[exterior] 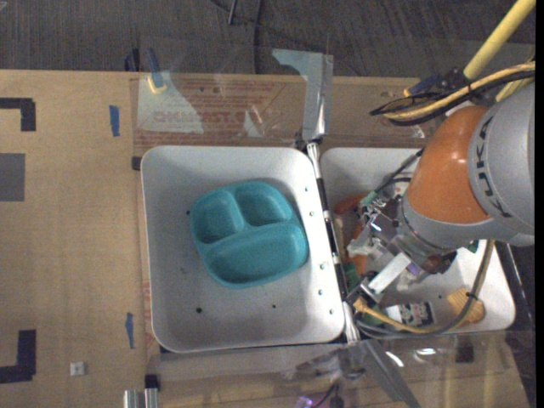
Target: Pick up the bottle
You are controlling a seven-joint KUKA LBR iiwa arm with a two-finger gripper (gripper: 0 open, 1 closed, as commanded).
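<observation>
My gripper (374, 266) reaches down into the left part of the right bin (357, 164), close to the wall between the two bins. The grey arm with its orange band (450, 177) hides most of that bin. A small item with a white and dark label (414, 314), possibly the bottle, lies near the bin's front edge, just right of and below the gripper. I cannot tell its shape for certain. An orange object (345, 205) peeks out behind the gripper, beside the dividing wall.
The left bin (170, 296) holds a teal divided plate (247, 232) at its middle. A yellow-orange item (466, 304) lies at the right bin's front right. Cables (425, 96) hang over the arm. A clear plastic sheet (221, 100) lies behind the bins.
</observation>
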